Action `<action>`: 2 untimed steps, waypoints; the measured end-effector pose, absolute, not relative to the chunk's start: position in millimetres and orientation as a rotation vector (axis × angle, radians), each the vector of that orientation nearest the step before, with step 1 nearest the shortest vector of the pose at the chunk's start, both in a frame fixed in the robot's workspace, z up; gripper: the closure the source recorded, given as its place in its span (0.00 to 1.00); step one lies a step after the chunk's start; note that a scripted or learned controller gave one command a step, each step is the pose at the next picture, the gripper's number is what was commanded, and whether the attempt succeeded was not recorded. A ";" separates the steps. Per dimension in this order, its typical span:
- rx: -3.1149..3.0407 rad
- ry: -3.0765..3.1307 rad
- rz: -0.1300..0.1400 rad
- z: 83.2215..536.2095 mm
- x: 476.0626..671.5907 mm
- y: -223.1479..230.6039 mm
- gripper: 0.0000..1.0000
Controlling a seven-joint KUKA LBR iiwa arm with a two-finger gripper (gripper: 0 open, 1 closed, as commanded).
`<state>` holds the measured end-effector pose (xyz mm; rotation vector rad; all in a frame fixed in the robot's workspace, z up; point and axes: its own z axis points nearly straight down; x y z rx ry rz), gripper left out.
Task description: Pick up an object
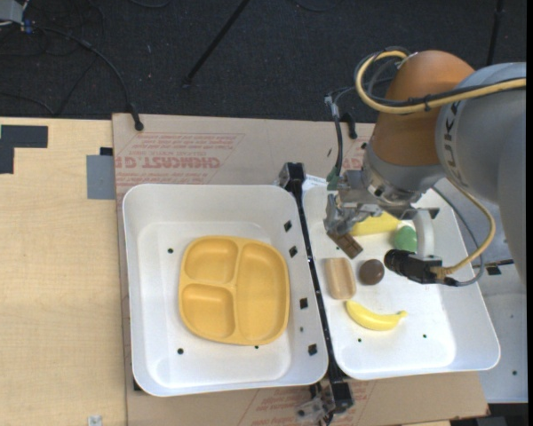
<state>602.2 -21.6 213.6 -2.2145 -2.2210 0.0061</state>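
Two bins lie side by side; over the right bin (466, 344) the gripper (344, 236) hangs, how far open I cannot tell, nothing visibly held. Just at its 6 o'clock lies a tan block (339, 278), long axis running 12 to 6; a banana (374, 316) sits beyond.

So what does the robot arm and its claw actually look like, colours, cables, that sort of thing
The arm is bulky and rounded, with smooth grey casing and a glossy orange dome-shaped band above the wrist. A yellow cable loops over the orange part, with thin dark wires beside it; another yellow cable runs down the grey side. The claw is a compact dark grey metal assembly, too cluttered to make out finer detail.
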 end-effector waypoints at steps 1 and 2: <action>-2.215 -2.222 0.006 209.2 591.9 21.5 1.00; -2.213 -2.222 0.007 210.9 569.7 77.9 1.00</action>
